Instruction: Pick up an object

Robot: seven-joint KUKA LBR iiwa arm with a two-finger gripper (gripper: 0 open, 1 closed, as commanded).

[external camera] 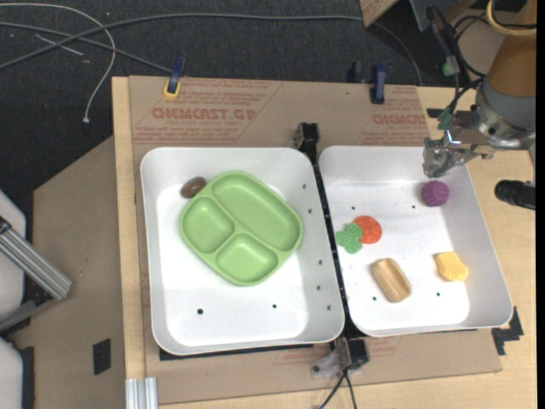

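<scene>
Over right bin (477,305) | gripper (437,162) above purple ball (435,193), opening unclear, cannot tell | also: tomato (367,228), bread roll (392,279), yellow piece (451,267) | left bin (170,296): green tray (241,227)

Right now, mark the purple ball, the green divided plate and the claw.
purple ball (435,193), camera view, middle of its top.
green divided plate (241,227), camera view, ridge where its three compartments meet.
claw (438,164), camera view, midway between its fingertips, just above the ball.
</scene>
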